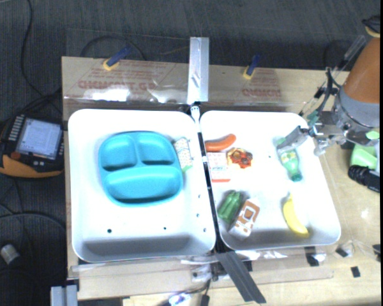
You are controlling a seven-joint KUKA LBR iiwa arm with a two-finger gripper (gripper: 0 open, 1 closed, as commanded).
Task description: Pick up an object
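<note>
A small green bottle (291,162) lies in the right bin (319,225), near its upper right wall; the gripper (292,139) hangs just above and beside the bottle's top end, and whether it touches or clasps the bottle cannot be told, nor how it is set. The arm (360,81) reaches in from the right, its orange band above the grey wrist, leaning low over the bin's right rim. Further down that bin lies a yellow banana (294,215); toward the middle divider sit a red sausage (219,143), a small red and orange packet (240,157), a green pepper (230,204) and a white and orange carton (246,216). The left bin (89,234) holds a blue divided tray (140,167), well apart from the gripper.
</note>
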